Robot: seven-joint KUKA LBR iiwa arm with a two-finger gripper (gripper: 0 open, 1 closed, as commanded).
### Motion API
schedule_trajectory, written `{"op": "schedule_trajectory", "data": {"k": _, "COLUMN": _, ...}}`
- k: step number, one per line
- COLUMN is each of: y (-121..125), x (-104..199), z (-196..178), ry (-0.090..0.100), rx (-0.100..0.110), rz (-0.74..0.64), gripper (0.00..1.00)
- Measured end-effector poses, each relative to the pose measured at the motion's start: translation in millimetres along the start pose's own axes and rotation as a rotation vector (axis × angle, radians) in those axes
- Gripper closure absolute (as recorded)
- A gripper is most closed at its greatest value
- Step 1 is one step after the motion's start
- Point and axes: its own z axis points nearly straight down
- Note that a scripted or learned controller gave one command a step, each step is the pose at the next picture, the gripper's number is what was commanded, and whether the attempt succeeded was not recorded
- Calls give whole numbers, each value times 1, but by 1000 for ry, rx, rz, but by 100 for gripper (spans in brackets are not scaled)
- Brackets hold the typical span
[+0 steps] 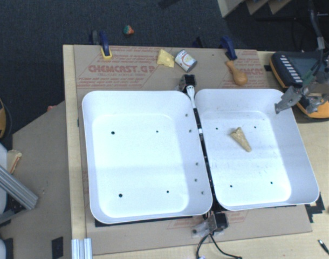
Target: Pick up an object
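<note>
A tan cone (241,139) lies in the right bin (294,161), slightly above its centre and clear of every wall. The left bin (100,144) adjoins it. Beyond the bins, along the bench's far edge — a yellow wedge (165,59), a small box (185,60), a wooden pear-shaped piece (237,73).
</note>
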Motion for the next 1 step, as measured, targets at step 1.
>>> {"op": "schedule_trajectory", "data": {"k": 1, "y": -2, "x": 9, "z": 148, "ry": 5, "rx": 15, "rz": 0, "gripper": 0}}
